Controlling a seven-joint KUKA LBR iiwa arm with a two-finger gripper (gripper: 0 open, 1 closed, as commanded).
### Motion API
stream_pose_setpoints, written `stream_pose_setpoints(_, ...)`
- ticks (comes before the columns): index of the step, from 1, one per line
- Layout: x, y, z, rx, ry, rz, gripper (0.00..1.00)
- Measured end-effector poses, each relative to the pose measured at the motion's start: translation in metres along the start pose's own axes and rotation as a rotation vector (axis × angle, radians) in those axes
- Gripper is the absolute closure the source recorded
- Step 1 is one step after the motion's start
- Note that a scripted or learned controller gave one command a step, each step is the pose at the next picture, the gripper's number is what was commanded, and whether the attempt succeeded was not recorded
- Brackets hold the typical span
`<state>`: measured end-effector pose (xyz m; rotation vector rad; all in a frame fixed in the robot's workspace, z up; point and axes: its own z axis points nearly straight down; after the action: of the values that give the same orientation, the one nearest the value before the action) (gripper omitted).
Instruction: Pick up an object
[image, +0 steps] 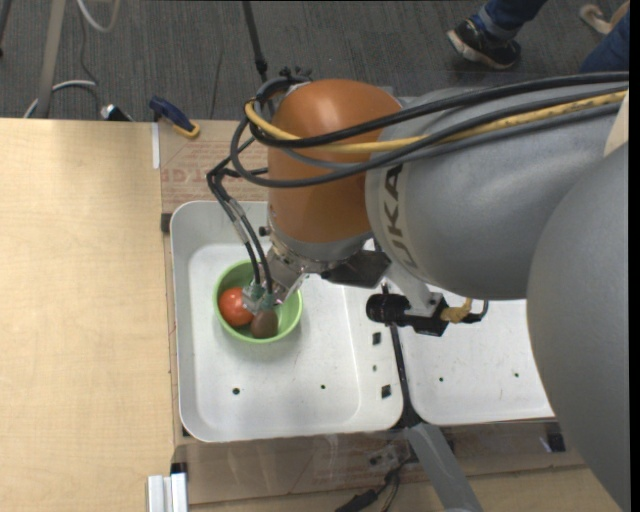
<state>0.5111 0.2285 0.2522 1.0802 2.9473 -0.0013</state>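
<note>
Gripper (263, 298) reaches down into the green bowl (287, 322), which sits in the left bin (200, 400) toward its left wall, about midway between the far and near edges. Bowl holds a red ball (235, 306) on its left side and a brown lump (264, 324) just beside it at the near side. Gripper tip is directly over the brown lump and right of the red ball, touching or nearly so; cannot tell which. How far the jaws stand apart cannot be told, nor whether anything is held between them. Arm (480, 180) carries part of the maker's lettering, "UKA", on its grey casing. Right bin (480, 390) lies alongside, mostly under the arm.
</note>
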Motion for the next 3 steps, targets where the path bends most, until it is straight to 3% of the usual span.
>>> stream_pose_setpoints(1,0.0,0.0,0.0,0.0,0.0,0.001,0.0)
stream_pose_setpoints(2,-0.001,0.0,-0.009,0.0,-0.002,0.0,1.0)
stream_pose_setpoints(3,-0.028,-0.086,0.121,0.004,0.004,0.012,1.0)
